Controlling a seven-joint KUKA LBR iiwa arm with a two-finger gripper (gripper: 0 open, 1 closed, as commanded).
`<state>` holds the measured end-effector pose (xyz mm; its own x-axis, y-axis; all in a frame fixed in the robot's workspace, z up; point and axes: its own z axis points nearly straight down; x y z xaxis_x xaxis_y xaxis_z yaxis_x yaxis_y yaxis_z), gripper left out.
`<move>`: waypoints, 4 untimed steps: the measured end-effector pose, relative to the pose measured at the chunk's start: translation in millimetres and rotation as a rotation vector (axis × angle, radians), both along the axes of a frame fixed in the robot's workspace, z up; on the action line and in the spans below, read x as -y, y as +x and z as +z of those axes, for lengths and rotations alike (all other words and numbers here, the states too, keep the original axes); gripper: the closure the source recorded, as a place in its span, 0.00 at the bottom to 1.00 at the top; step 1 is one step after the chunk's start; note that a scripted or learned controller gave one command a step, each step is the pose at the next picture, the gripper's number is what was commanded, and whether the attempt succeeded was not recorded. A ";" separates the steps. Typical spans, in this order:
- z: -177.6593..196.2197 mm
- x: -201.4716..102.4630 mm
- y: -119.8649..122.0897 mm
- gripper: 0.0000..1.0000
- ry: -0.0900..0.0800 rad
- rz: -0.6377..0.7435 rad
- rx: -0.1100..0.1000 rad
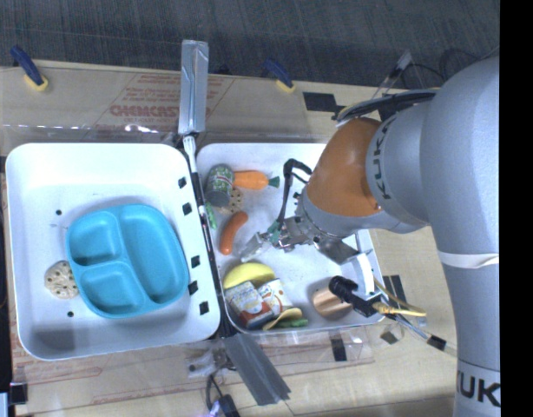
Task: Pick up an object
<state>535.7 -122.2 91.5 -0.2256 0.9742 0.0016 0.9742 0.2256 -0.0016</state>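
gripper [265, 241] low beside sausage [233, 231]

One fixed overhead camera looks down at a slant on both white bins [23, 233], fairly close; the arm [449, 172] enters from the right.

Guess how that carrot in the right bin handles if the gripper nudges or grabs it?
The carrot looks like a smooth, tapered toy, so probably rigid and light. Its round body lies on its side, so a sideways nudge would likely roll it, curving toward the thin end. The glossy surface may slip between the fingers of the gripper unless it is gripped across the thick middle.
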 end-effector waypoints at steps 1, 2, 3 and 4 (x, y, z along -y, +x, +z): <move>0.6 8.6 94.5 0.00 -0.002 -0.073 0.001; 2.3 7.6 120.9 0.00 -0.006 -0.118 0.001; 13.2 6.2 121.9 1.00 -0.005 -0.113 0.002; 32.4 3.5 89.2 1.00 -0.001 -0.084 0.001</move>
